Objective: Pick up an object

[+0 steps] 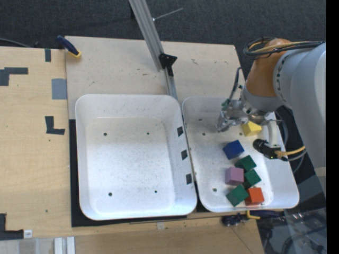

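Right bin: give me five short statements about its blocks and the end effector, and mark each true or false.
1. The blue block lies in the right bin. True.
2. The yellow block lies in the left bin. False: it lies in the right bin, beside the end effector.
3. The orange block sits near the right bin's front edge. True.
4. The purple block is clamped in the end effector. False: it lies on the bin floor, apart from it.
5. The end effector hovers over the left bin. False: it is over the right bin's far part.

One fixed camera looks down at a slant from above the bench point(132, 62), taking in both bins point(85, 110).
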Robot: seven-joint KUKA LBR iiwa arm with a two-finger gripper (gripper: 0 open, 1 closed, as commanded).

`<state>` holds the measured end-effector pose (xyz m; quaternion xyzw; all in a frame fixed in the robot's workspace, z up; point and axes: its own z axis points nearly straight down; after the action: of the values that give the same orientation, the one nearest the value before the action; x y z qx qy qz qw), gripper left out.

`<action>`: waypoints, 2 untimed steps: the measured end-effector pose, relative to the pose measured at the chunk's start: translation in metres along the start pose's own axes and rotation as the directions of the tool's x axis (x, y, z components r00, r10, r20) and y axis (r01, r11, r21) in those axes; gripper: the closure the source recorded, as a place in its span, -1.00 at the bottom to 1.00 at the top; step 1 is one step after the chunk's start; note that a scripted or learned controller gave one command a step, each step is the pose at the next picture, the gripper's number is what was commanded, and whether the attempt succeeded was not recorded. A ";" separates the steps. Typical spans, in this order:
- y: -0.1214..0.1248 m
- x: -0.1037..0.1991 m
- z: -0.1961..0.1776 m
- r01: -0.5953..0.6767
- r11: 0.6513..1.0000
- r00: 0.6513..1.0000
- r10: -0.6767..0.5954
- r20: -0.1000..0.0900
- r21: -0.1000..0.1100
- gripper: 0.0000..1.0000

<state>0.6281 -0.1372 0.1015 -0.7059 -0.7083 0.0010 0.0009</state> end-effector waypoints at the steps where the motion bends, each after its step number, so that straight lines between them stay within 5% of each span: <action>1: -0.002 0.001 -0.063 -0.002 1.000 1.000 0.002 0.001 -0.008 1.00; 2: 0.005 0.003 -0.108 -0.001 1.000 1.000 0.001 0.001 -0.006 1.00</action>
<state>0.6336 -0.1338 0.2098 -0.7064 -0.7078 -0.0011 -0.0016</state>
